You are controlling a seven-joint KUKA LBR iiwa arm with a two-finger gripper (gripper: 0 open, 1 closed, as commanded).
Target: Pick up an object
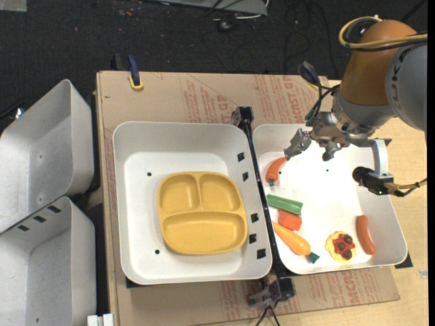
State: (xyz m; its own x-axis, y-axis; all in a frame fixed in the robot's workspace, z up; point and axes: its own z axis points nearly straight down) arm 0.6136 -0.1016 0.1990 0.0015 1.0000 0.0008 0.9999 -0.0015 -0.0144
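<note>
Room for moving is widest in the middle of the right bin (380,253), where white floor lies bare. Gripper (314,146) hangs over its far part, fingers spread apart, nothing between them. Red-orange pepper (274,168) lies near the divider; green stick (283,203), carrot (292,239), small pizza (340,245) and sausage (366,233) lie nearer. Left bin (129,202) holds a yellow tray (202,212)

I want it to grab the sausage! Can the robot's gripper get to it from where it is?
Probably yes. The sausage lies by itself near the right wall of the right bin, with bare floor around it and nothing on top. The gripper hangs over the same bin's far end.
</note>
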